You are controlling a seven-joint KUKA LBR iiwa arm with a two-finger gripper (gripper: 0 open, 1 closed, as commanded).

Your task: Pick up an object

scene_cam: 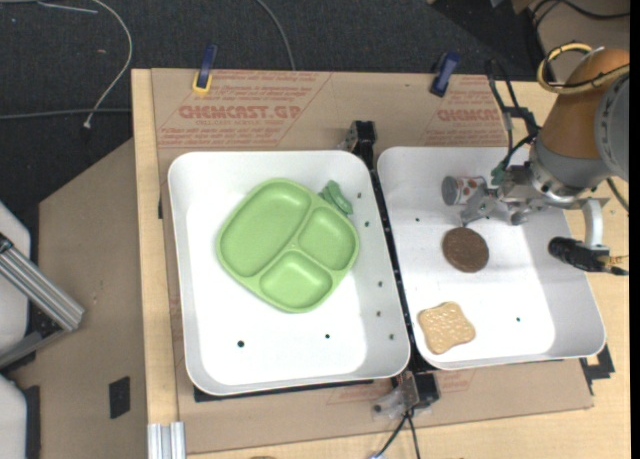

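Observation:
In the right bin (pixel 560 332) a round dark brown disc (pixel 466 249) lies near the middle. A tan square cracker-like piece (pixel 445 327) rests by the front left corner. A small grey cylinder with red marks (pixel 459 189) sits near the back left. My gripper (pixel 482 207) hangs low over the back of this bin, just right of the grey cylinder and just above the brown disc. Nothing shows held in it. The left bin (pixel 200 247) holds a light green divided plate (pixel 288 245) with a small dark green piece (pixel 338 197) at its upper right edge.
The two bins meet along a black-clipped divider (pixel 385 247). The arm (pixel 580 117) comes in over the right bin's back right corner. Blue clamps (pixel 205 67) (pixel 444 74) pin the cardboard at the bench's back edge. Bare floor shows in the right bin's front right.

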